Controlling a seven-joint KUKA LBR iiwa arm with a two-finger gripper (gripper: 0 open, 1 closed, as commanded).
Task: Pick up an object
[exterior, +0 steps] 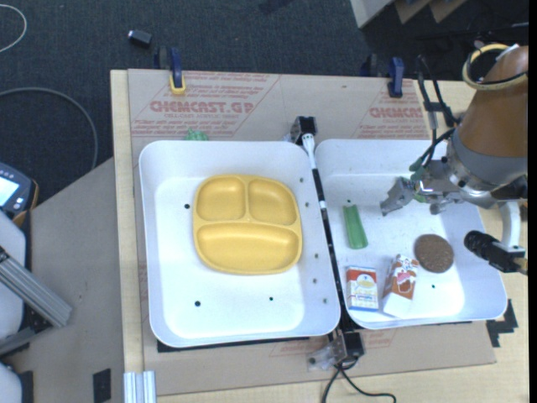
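Grey metal of my gripper hangs over the far half of the right bin, fingers spread apart with nothing between them. Nearest lies the green stick, just off the bin's left wall. Toward the near edge sit a brown disc, a small carton and a red packet. Left bin carries a yellow divided plate. Assessment: no object secured; descent, closure and lift all remain.
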